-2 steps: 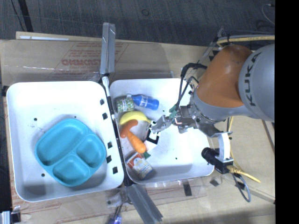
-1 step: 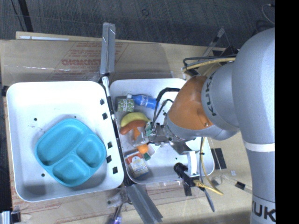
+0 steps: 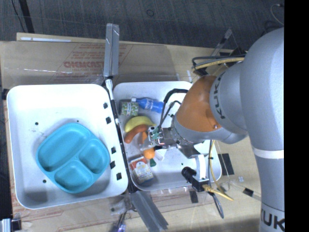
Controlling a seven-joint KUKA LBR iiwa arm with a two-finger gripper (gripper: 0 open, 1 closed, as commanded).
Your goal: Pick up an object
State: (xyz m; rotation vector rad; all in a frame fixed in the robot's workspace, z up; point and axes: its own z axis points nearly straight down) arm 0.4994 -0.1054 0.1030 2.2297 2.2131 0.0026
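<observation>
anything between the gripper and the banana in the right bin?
Nothing visible stands between them. The gripper sits low in the right bin, right beside the banana and the orange carrot-like piece. The blue bottle lies farther back, off the path.

Even, fairly bright light is falling from overhead. The left white bin (image 3: 29,110) is glowing almost blown out along its floor, with a soft grey shadow pooling at its 7 o'clock corner and under the blue divided plate (image 3: 72,157). The grey arm (image 3: 263,110) is catching a broad sheen and is shading the right white bin (image 3: 145,87) toward 3 o'clock. The whole picture is looking slightly soft and grainy, and small items are smearing together. The dark floor at 12 o'clock is staying dim.
</observation>
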